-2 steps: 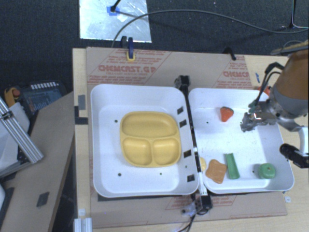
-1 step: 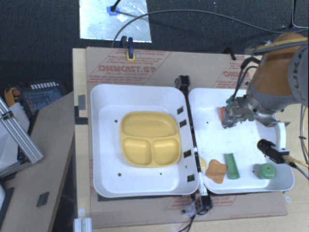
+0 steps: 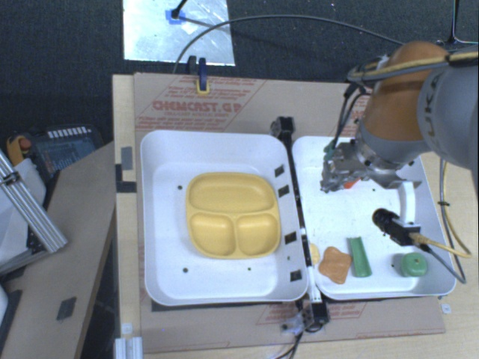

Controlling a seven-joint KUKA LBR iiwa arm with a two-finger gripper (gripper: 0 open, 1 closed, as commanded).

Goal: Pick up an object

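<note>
Currently the claw (image 3: pixel 334 176) is hovering over the right bin (image 3: pixel 438 279), finger state unclear, while the green block (image 3: pixel 358 256) is lying well toward the front edge, so descending here risks grabbing nothing.

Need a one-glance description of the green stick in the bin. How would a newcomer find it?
Start at the right white bin, the one under the arm, and look along its near edge. The green stick lies there between an orange lump and a round green knob. It alone is long, straight and flat.
</note>
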